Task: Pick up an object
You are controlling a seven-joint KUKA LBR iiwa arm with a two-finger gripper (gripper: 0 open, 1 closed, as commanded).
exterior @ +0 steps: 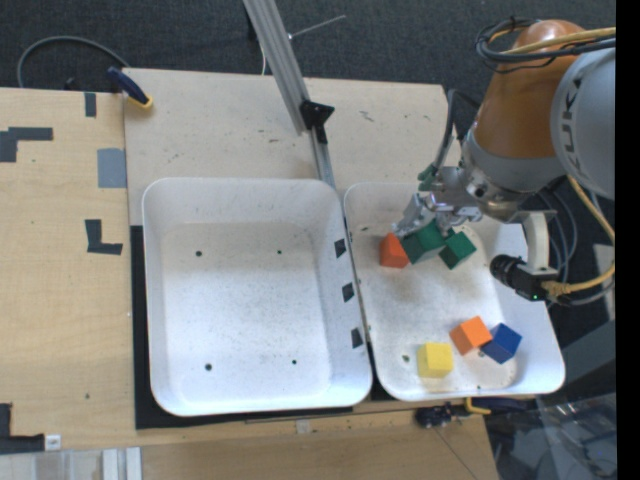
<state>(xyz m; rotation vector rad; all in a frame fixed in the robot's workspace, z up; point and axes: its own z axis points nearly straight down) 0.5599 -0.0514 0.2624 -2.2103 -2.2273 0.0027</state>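
My gripper (433,215) hangs over the upper part of the right bin (530,368), straight above a cluster of blocks. A dark green block (428,241) lies just under it, with a second green block (458,251) to its right and a red-orange block (393,252) to its left. Whether the gripper touches the green block is hidden by the wrist. Near the bin's front lie a yellow cube (435,359), an orange cube (470,334) and a blue cube (503,342).
The left bin (160,268) stands beside the right one, sharing a raised rim in the middle. A slanted metal bar (285,58) crosses the bench behind the bins. Cables and a black fitting (515,273) hang by the right bin's right rim.
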